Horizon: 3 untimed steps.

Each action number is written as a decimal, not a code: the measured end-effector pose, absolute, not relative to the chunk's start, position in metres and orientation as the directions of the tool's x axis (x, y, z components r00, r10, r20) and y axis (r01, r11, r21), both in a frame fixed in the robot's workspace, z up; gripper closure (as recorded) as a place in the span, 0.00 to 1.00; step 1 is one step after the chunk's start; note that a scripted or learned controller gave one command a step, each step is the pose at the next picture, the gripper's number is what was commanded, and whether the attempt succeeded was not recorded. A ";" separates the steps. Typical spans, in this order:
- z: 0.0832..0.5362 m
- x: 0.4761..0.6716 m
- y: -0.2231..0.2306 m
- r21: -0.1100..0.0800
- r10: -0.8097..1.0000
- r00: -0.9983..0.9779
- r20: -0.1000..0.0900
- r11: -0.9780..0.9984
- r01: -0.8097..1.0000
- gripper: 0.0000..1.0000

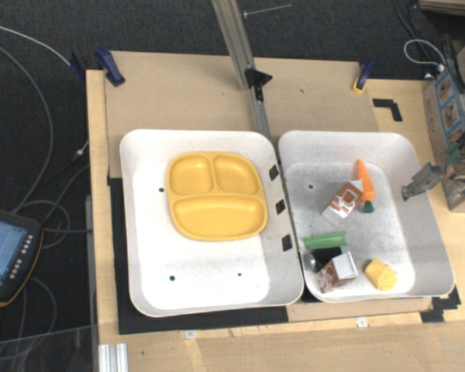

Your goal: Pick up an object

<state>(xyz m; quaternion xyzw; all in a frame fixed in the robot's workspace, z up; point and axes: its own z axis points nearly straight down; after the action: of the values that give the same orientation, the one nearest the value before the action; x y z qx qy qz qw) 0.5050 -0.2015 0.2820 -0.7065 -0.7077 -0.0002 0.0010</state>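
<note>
Yellow divided plate point(215, 195) in left bin point(143, 231) | right bin point(426, 239): carrot point(364, 180), corn point(380, 274), small boxes | tool point(415, 184) at right rim, finger state unclear

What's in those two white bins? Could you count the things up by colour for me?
Yellow: 2, the divided plate and a small yellow toy
Orange: 1, the toy carrot
Green: 1, a flat green piece
Brown and white: 2, blocks
Total: 6
</note>
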 end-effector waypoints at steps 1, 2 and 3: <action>0.282 0.505 -0.202 -0.001 1.000 -0.001 0.002 0.001 1.000 0.00; 0.233 0.498 -0.194 -0.006 1.000 0.000 0.003 0.000 1.000 0.00; 0.177 0.489 -0.189 -0.007 1.000 0.000 0.004 0.000 1.000 0.00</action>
<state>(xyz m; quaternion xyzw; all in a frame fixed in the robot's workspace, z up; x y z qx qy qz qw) 0.4892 -0.1885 0.1768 -0.7071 -0.7071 0.0011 0.0039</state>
